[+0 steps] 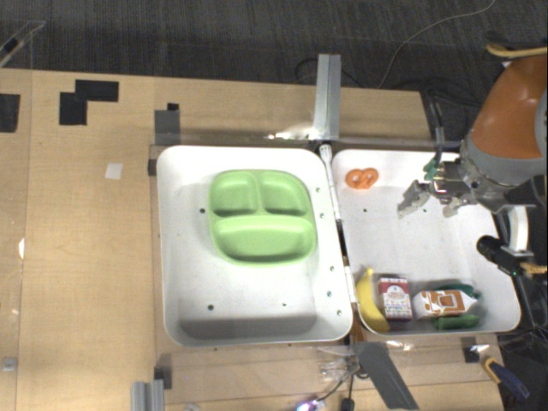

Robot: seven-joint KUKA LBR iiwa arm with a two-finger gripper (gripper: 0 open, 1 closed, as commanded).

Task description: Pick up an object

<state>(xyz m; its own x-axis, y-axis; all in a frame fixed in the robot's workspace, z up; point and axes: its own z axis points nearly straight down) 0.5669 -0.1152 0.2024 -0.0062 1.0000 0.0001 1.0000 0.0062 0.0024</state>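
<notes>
My gripper [431, 202] hangs over the upper right part of the right bin [411, 247], its two fingers spread apart with nothing between them. An orange pretzel-shaped toy [361, 178] lies to its left near the bin's back wall. Along the bin's front edge lie a yellow banana [368, 300], a small red and white carton [394, 298], an orange and white carton [443, 301] and a green piece [455, 321] below it. These sit well below the gripper in the view.
The left bin [184, 255] holds a green divided tray [260, 214]. A metal post [328, 92] rises at the back between the bins. The grey and orange arm [514, 127] comes in from the right edge.
</notes>
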